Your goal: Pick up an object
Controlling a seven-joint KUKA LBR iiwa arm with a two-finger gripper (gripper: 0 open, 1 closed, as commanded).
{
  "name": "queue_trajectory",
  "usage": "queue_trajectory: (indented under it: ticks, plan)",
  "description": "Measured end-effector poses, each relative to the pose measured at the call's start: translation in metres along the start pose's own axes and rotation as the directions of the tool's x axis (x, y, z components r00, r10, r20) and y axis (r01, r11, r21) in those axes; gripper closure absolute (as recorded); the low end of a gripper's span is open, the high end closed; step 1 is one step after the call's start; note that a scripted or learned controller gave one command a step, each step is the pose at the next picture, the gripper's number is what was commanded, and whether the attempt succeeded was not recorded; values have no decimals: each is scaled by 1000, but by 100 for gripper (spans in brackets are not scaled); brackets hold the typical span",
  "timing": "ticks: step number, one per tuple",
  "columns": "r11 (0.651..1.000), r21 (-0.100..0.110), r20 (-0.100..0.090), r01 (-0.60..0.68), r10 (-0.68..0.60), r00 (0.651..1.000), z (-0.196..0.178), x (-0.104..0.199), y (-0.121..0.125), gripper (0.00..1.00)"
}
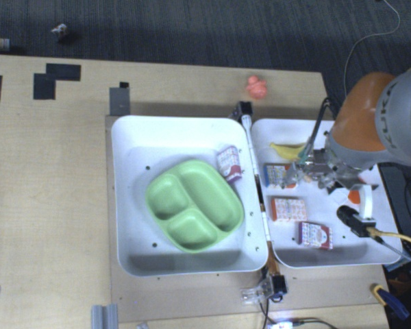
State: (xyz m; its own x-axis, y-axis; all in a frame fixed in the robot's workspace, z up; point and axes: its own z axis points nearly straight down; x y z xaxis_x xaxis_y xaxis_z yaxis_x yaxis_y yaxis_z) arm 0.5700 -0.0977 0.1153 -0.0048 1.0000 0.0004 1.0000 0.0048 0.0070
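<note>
In the right bin [342, 256], several small objects lie around the hand [314, 172]. Just left of the hand is a small printed packet [276, 175], partly covered by it, its print too small to read. Just behind the hand is a yellow banana-like piece [286, 150], its right end hidden under the wrist. In front of the hand lie an orange-and-white packet [288, 209] and, further forward, a dark red one [314, 235]. To the hand's right, a small orange item [355, 197] peeks out, mostly hidden by the arm [383, 118]. Whether the hand grips anything cannot be told. Well left of the hand, the left bin [133, 252] holds a green divided tray [194, 204] with a small red-and-white packet [229, 162] at its far right corner. Behind the bins, a pink lump [257, 86] sits on the tabletop [48, 204].
</note>
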Motion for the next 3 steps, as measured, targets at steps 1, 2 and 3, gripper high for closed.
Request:
queue_trajectory:
  ticks: [1,2,3]
  plan:
    - [1000,-3,2,-4,4,1000,28,14,-39,0]
    - [1000,-10,2,-2,2,1000,16,15,-36,100]
    - [1000,1,0,0,0,1000,-76,61,-38,100]
